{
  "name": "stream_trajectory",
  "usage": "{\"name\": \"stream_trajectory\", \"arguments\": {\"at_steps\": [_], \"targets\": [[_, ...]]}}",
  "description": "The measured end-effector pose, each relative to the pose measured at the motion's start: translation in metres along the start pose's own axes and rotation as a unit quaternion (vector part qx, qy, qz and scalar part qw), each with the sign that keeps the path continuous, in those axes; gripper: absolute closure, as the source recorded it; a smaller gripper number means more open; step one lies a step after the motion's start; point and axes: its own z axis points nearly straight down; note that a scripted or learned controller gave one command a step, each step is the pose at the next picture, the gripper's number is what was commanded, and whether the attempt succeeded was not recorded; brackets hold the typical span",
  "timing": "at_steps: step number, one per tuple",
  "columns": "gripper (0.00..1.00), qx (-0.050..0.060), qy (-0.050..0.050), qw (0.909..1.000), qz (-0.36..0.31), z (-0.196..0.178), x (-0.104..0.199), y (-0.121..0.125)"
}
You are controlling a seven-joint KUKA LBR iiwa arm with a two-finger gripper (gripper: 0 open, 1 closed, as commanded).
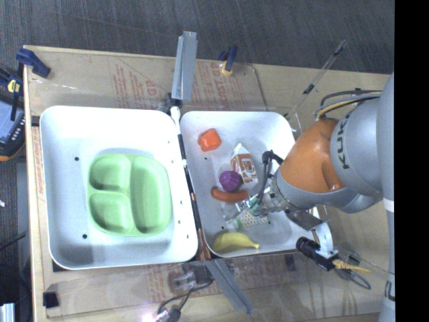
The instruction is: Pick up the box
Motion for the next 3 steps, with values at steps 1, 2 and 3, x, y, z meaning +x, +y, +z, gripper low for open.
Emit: {"name": "stream_trajectory", "arguments": {"at_steps": [1, 2, 3], "targets": [[1.00, -0.001, -0.002, 1.0000, -0.001, -0.011, -0.002, 0.001], [1.00, 0.001, 0.000, 0.9886, -0.150, -0.113, 0.056, 0.017], [1.00, 0.001, 0.001, 0.9623, -0.272, -0.173, 0.089, 0.092]]}}
